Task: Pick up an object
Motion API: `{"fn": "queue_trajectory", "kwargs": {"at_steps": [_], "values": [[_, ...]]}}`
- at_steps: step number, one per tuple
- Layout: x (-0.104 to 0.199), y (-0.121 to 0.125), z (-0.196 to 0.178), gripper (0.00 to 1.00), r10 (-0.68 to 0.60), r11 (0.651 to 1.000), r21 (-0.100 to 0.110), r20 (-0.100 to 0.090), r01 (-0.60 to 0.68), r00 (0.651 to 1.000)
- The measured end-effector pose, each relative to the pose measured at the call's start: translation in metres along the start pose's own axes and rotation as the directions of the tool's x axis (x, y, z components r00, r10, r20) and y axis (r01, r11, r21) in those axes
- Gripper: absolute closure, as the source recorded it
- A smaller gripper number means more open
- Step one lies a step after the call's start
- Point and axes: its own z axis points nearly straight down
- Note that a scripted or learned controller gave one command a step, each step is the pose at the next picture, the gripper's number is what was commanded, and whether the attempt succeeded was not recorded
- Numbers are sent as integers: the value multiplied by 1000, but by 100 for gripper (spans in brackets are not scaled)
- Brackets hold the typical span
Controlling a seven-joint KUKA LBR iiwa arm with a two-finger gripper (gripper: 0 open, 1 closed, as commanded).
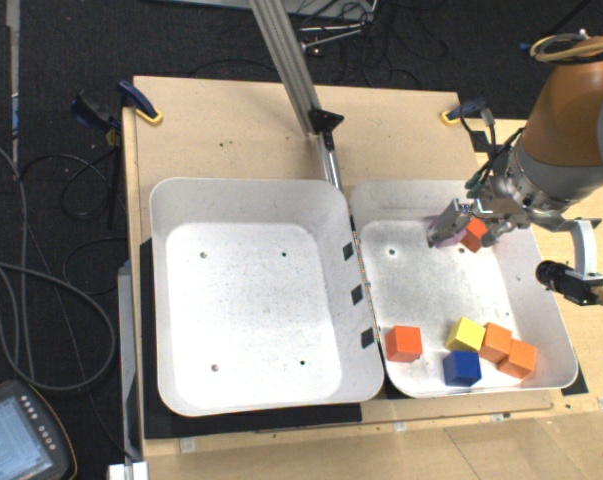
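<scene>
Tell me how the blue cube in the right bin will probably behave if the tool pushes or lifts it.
The blue cube has flat faces, so it would probably slide, not roll. It looks solid and stiff, likely keeping its shape when gripped. A yellow cube sits beside it near the right bin front wall, so a push may move both.

Two bins side by side on the bench [231, 118]: left bin [181, 268], right bin [421, 208] touching it along the shared edge. Gripper [461, 230] above the right bin's far half, a block [473, 235] between its fingers. Along the right bin's near edge, five blocks: one [404, 342] apart at left, four clustered [486, 351] to its right.
</scene>
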Motion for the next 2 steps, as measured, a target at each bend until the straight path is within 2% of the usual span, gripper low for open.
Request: {"fn": "queue_trajectory", "kwargs": {"at_steps": [1, 2], "values": [[0, 1, -3, 0, 2, 1000, -5, 1, -2, 1000], [-4, 6, 59, 0, 3, 1000, 1, 1, -3, 1000]]}}
